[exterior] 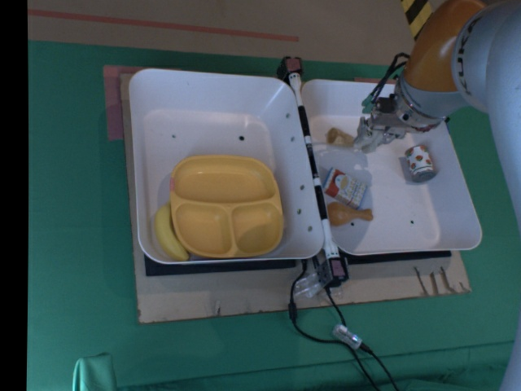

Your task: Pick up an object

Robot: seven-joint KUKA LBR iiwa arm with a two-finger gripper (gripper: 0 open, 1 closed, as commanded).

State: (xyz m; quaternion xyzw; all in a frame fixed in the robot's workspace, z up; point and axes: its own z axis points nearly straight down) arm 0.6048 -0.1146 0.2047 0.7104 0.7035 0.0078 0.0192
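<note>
Two white bins sit side by side on the table. The left bin (155, 112) holds a yellow divided tray (226, 206), with a banana (168, 233) against the tray's left edge, its long axis running roughly near-to-far.

The right bin (440, 218) holds four items. A small tan object (339, 136) lies at far left. A printed carton (345, 187) lies flat, angled diagonally. A toy drumstick (348, 213) lies with its long axis left-right and its narrow end pointing right. A short patterned can (419, 162) stands at right.

The gripper (370, 139) hangs just right of the tan object. Whether its fingers are spread or closed cannot be told.
</note>
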